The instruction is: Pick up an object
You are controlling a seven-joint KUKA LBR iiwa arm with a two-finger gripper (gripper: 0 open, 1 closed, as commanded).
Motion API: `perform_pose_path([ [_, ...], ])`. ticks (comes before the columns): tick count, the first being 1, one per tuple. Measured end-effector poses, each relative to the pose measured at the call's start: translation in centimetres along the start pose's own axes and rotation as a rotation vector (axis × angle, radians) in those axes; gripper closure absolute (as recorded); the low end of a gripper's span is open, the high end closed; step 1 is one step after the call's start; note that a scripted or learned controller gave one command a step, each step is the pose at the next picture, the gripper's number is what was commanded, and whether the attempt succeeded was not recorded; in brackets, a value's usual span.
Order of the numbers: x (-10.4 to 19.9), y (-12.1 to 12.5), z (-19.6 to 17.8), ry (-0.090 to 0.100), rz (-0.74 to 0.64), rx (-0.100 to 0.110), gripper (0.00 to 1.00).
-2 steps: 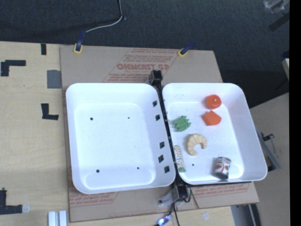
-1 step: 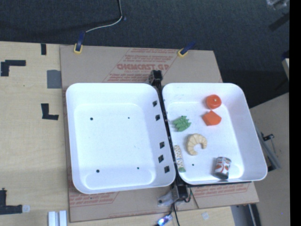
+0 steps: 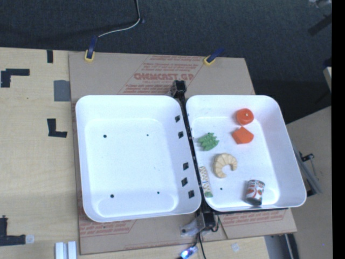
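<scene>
The right bin point(image 3: 269, 109) holds several small objects. A round red-orange piece point(image 3: 245, 116) lies near its far right side, with an orange wedge-shaped block point(image 3: 242, 136) just in front of it. A green leafy toy point(image 3: 208, 141) sits by the bin's left wall. A tan croissant-shaped piece point(image 3: 225, 164) rests in the middle. A small can with a red and white label point(image 3: 254, 191) stands at the front right. A thin patterned stick point(image 3: 204, 180) lies along the front left wall.
The left bin point(image 3: 129, 155) sits beside the right one, both on a cardboard sheet point(image 3: 156, 74) over the wooden bench. A white cable point(image 3: 126, 23) runs across the dark floor at the back. Yellow and blue clips point(image 3: 90, 54) hold the cardboard's far edge.
</scene>
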State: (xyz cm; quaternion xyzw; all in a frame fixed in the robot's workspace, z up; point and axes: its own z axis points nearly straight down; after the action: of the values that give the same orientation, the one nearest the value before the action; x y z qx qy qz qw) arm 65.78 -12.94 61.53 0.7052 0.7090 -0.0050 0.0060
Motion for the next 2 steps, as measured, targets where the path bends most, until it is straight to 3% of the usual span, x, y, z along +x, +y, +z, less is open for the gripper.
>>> perform_pose_path([
  [2, 0.1, 0.1, -2.0, -0.004, -0.001, -0.001, 1.0],
])
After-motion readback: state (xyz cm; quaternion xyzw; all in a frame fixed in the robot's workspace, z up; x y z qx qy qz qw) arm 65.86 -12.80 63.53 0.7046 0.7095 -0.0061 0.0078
